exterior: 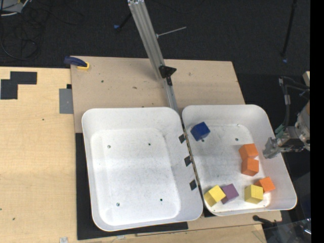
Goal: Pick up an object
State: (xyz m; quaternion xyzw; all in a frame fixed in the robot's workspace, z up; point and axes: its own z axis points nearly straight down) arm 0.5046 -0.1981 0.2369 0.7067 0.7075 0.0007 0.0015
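The nearest thing to me is the tall orange block (249,159), standing inside the right bin (276,128) close to its right wall. My gripper (273,147) hangs at that same wall, just beside the block and apart from it, over the rim. Whether I am spread or closed I cannot tell (I am a small grey blur at this angle), and nothing shows between me. In front of the orange block lie a smaller orange cube (267,185) touching a yellow cube (253,193), then a purple cube (230,192) against another yellow cube (215,194). Left of and behind the orange block sits a blue cube (200,131). Farther left is the left bin (96,120).
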